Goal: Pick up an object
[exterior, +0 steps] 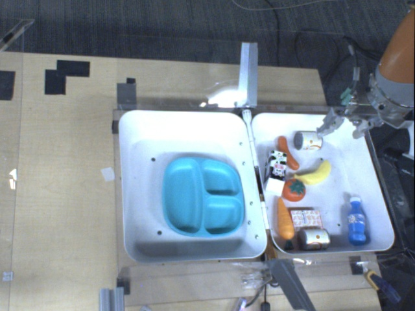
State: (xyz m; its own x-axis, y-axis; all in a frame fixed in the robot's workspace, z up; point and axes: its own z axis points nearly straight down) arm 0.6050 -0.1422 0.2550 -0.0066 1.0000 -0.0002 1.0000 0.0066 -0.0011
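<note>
The grey KUKA arm (393, 94) carries a broad orange band (400, 52) above a paler grey wrist ring, below which pale metal gripper fingers (329, 123) jut out beside a small teal fitting (347, 96) and dark cabling.

No legible text, brand, number or sign. Printed box (305, 219) at 6 o'clock in the right bin (379, 193): red and white pattern, lettering too small to read. Blue bottle (356, 221) at 5 o'clock: label blurred. Black-and-white carton (278, 164) at 10 o'clock: markings only, unreadable.
</note>
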